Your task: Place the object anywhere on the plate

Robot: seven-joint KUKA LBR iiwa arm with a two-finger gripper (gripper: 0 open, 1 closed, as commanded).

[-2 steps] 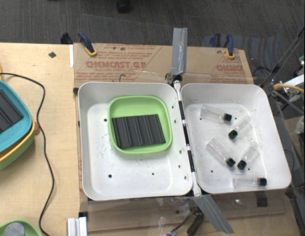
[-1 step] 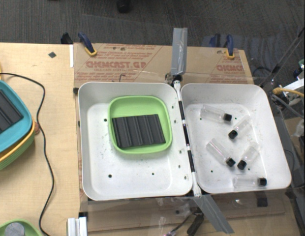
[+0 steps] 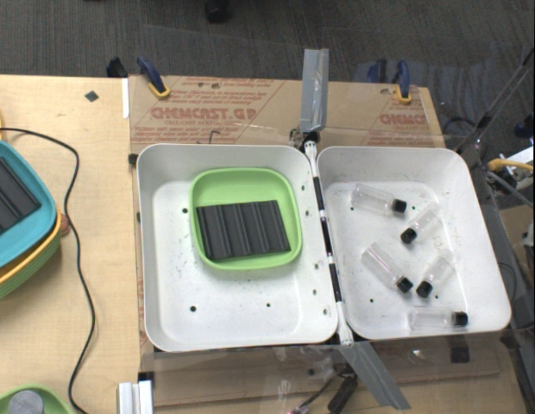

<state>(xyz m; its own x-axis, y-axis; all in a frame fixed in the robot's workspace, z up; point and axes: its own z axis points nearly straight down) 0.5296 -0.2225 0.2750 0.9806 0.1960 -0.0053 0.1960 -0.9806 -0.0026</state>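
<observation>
Starting up front: the right bin (image 3: pixel 475 231) has five clear black-capped vials (image 3: pixel 384 266) lying loose, the nearest one (image 3: pixel 436 320) along the front wall, all well apart from the plate. The left bin (image 3: pixel 164 300) holds the green plate (image 3: pixel 246 179), with a dark ribbed slab (image 3: pixel 243 229) flat on it. Cardboard (image 3: pixel 224 110) sits behind both.
</observation>
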